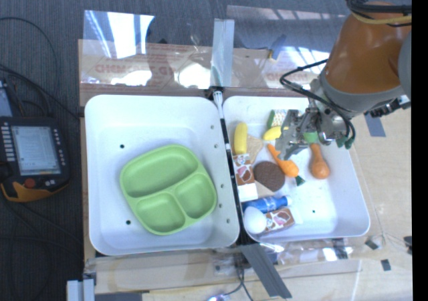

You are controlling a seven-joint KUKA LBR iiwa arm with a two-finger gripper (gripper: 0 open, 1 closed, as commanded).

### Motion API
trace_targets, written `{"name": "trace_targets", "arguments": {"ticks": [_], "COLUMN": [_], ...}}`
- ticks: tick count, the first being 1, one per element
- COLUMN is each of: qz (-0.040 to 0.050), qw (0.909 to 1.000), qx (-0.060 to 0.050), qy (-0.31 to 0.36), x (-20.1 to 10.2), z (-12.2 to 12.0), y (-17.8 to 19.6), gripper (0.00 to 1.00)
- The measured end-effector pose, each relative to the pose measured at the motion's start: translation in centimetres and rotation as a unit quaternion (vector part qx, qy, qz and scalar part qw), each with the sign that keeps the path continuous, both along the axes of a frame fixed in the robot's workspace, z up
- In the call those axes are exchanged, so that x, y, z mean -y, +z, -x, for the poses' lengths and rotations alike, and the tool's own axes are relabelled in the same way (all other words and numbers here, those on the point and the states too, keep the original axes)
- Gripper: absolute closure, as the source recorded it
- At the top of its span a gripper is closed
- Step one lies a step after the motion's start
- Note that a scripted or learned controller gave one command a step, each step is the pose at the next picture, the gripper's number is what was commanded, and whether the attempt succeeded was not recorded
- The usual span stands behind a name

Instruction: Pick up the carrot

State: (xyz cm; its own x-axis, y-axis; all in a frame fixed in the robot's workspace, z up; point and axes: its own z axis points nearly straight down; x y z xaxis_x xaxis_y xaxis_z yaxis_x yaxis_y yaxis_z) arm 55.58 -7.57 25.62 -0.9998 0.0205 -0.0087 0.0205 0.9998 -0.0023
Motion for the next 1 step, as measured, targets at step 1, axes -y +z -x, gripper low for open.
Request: {"name": "trace_targets", "arguments": {"ticks": [1], "qz": [-0.0010], "qw": [0.9926], "qx": [-0.005], "qy": [0.121], "x": [-1.88], "z": [7.16], "y": [-2.70], "gripper": [1.00]}}
